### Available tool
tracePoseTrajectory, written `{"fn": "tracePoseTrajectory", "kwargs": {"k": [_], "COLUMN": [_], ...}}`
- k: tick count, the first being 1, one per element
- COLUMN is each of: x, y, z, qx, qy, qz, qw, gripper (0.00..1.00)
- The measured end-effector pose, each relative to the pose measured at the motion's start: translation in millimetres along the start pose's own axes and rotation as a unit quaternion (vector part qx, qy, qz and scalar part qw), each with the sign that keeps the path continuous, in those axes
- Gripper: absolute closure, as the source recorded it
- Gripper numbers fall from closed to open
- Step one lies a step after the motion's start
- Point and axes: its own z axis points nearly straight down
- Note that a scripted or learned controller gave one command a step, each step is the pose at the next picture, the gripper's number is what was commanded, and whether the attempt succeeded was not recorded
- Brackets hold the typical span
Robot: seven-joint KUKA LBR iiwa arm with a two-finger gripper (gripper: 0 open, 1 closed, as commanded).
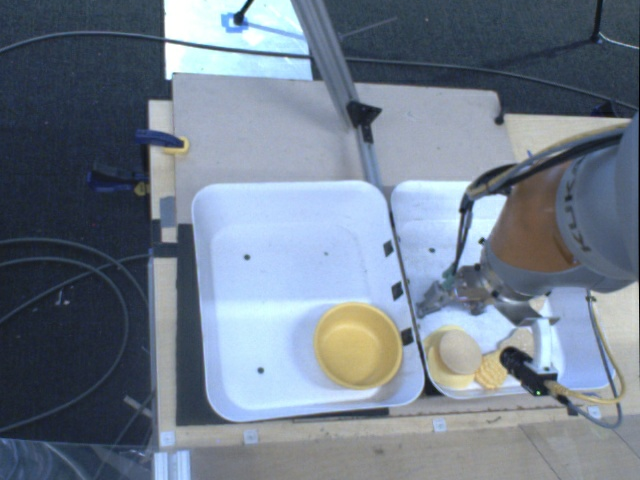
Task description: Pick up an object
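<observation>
A yellow bowl (358, 344) sits in the left bin (250, 218), near its front right corner. In the right bin (430, 218), at the front, a small yellow dish (436, 360) holds a beige ball (458, 350). A yellow waffle-patterned piece (490, 372) lies just to the right of the dish. My gripper (447, 294) hangs low over the right bin, just behind the dish and ball and close to the wall between the bins. The grey and orange arm covers much of the right bin's right side.
A slanted metal pole (335, 63) crosses the bench behind the bins and ends near their shared wall. Black clips (396, 290) sit along that wall. A blue and yellow clamp (160, 142) holds the bench's left edge. Cables lie on the floor at left.
</observation>
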Motion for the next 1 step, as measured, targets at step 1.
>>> {"fn": "tracePoseTrajectory", "kwargs": {"k": [1], "x": [-0.1], "y": [0.8], "z": [-11.5], "qx": [-0.001], "qy": [0.0], "qz": [0.0], "qw": [1.0], "gripper": [1.0]}}
